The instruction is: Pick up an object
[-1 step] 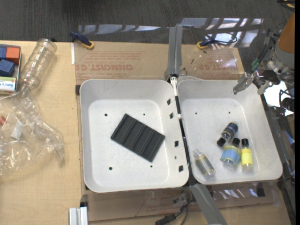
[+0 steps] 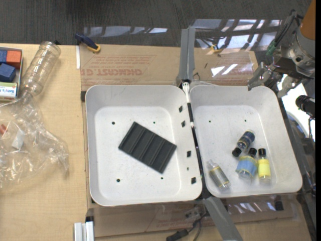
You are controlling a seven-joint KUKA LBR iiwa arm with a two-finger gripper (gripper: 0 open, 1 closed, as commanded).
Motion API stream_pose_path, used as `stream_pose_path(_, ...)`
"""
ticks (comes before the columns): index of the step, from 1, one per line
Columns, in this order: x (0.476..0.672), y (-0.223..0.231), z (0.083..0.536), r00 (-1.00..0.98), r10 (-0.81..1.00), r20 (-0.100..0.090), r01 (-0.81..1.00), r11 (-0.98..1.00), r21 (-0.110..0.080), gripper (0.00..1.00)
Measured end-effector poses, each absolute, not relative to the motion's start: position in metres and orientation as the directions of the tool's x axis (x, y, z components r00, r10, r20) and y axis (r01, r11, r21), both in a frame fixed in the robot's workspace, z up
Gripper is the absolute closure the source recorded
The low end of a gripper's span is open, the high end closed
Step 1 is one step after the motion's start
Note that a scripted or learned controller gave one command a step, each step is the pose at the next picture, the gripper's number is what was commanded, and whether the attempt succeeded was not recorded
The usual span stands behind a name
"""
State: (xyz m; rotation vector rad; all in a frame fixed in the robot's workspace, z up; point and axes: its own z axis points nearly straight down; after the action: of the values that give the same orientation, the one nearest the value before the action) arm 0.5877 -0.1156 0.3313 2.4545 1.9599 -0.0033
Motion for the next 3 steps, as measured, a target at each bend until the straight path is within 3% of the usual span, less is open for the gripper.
stream_pose_path(1,0.556,-0.069,0.189,0.278,0.961,-0.002,0.961,-0.278,-0.006,0.0)
stream_pose_path(2,0.523,-0.077,0.403,0.077,0.997,-0.003,0.997,-0.077,-0.001,0.0)
stream_pose_path(3,0.477,-0.039,0.271,0.16,0.987,-0.002,0.987,-0.16,-0.005,0.0)
